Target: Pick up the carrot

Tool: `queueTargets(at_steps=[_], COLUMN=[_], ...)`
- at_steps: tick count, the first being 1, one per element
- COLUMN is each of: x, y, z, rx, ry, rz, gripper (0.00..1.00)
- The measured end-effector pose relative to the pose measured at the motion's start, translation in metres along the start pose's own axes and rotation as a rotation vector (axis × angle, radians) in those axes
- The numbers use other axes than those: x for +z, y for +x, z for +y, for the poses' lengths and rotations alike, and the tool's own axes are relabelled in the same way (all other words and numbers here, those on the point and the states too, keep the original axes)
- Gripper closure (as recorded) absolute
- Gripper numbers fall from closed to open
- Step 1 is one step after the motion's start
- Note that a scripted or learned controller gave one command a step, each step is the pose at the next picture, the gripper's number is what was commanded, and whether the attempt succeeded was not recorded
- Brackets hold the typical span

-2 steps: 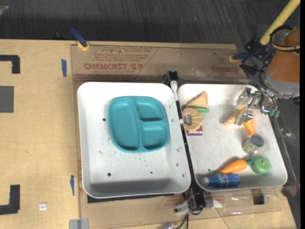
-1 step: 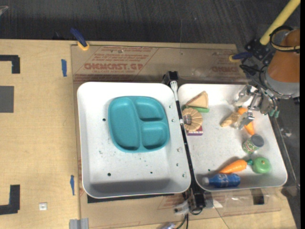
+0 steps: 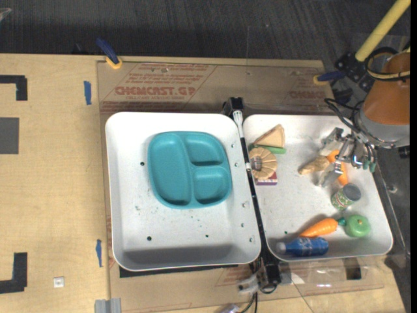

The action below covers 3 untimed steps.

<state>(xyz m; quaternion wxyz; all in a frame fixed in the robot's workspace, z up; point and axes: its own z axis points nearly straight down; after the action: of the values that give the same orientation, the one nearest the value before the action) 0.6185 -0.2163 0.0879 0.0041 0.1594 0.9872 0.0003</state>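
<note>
Wood bench [image 3: 52, 175] | smooth tapered carrot [image 3: 319, 227] | metal tool [image 3: 345, 154] apart

You have the carrot [image 3: 320, 227] lying flat in the right-hand bin [image 3: 287, 214], near its front edge. It is orange with a green leafy end, which points right and rests against a green round item [image 3: 357, 225]. A blue bottle [image 3: 303, 246] lies just in front of it.

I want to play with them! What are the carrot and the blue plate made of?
The carrot looks like smooth toy plastic: even orange, slight shine, green tip. The blue plate also looks like plastic: uniform teal, matte, rounded moulded compartments. Both are guesses from looks alone.
</note>
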Motion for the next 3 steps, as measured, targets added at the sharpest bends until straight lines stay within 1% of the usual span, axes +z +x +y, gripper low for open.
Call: queueTargets(at_steps=[1, 2, 3], x=[-0.015, -0.002, -0.104], y=[-0.005, -0.002, -0.033], z=[0.001, -0.006, 0.054], rx=[-0.002, -0.531, -0.557], ry=[0.001, 0.001, -0.001], rz=[-0.016, -0.007, -0.014], gripper=[1.00, 1.00, 1.00])
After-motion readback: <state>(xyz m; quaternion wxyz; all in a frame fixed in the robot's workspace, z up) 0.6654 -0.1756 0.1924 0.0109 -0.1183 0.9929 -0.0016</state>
